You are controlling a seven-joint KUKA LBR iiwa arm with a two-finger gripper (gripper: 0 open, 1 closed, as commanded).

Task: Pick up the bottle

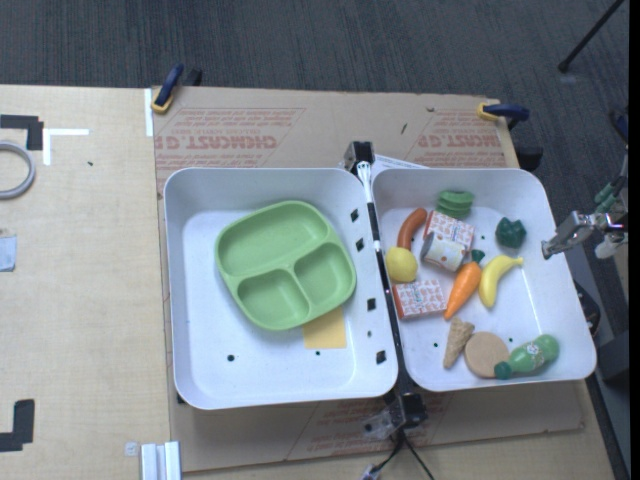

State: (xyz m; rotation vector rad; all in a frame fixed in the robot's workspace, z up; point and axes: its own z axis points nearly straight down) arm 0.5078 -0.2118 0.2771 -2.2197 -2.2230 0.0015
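The left bin (200, 298) carries a green tray (285, 263) over a yellow card (327, 332). The right bin (540, 203) carries toy food. The green bottle (527, 357) lies in its near right corner, touching a round cookie (485, 353). The gripper (566, 234) hangs over the bin's right edge, well apart from the bottle.

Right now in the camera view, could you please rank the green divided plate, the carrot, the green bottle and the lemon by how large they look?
1. Green divided plate, by far the largest.
2. Carrot and green bottle: similar in length, too close to rank.
3. Lemon, the smallest.
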